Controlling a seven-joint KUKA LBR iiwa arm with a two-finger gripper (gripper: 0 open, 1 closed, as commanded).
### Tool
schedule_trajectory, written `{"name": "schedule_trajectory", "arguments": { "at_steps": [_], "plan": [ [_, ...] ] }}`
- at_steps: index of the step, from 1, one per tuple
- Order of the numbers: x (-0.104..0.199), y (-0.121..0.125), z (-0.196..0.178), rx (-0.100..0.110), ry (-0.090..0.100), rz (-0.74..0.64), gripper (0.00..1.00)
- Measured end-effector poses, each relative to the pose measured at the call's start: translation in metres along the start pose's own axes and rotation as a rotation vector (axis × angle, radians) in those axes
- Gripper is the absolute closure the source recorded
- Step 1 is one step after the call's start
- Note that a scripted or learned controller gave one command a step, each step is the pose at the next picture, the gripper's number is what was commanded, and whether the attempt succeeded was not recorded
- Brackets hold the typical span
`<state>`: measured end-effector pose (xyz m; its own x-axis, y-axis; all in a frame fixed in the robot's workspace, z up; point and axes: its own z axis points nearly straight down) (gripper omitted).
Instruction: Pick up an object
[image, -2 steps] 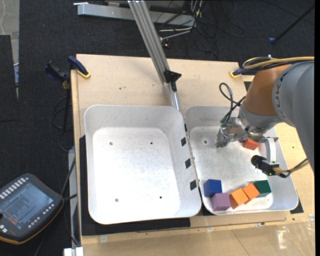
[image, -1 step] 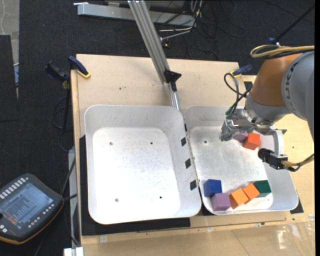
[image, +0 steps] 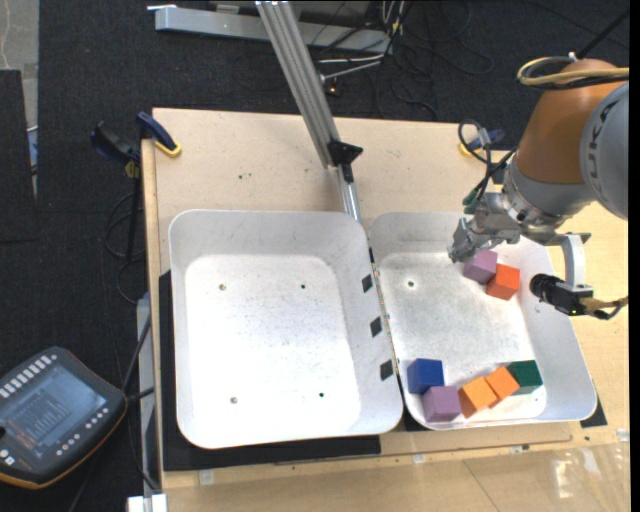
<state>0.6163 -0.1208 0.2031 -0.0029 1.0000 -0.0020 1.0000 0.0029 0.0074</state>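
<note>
From my station I saw the gripper (image: 466, 246) low over the far end of the right bin (image: 560, 345), just beside a purple cube (image: 481, 267). I could not tell from the overhead view how its tips stood. An orange cube (image: 503, 281) sat touching the purple one on its near side. Along the bin's near wall lay a row: a blue cube (image: 425, 375), a second purple cube (image: 442, 402), a second orange cube (image: 479, 391) and a green cube (image: 523, 376). The left bin (image: 190, 300) lay alongside, touching the right one.
</note>
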Motion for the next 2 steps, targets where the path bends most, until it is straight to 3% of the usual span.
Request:
{"name": "schedule_trajectory", "arguments": {
  "at_steps": [1, 2],
  "plan": [
    [0.000, 0.012, -0.050, -0.001, 0.000, 0.000, 1.00],
    [0.057, 0.024, -0.038, 0.006, 0.003, -0.005, 1.00]
  ]
}}
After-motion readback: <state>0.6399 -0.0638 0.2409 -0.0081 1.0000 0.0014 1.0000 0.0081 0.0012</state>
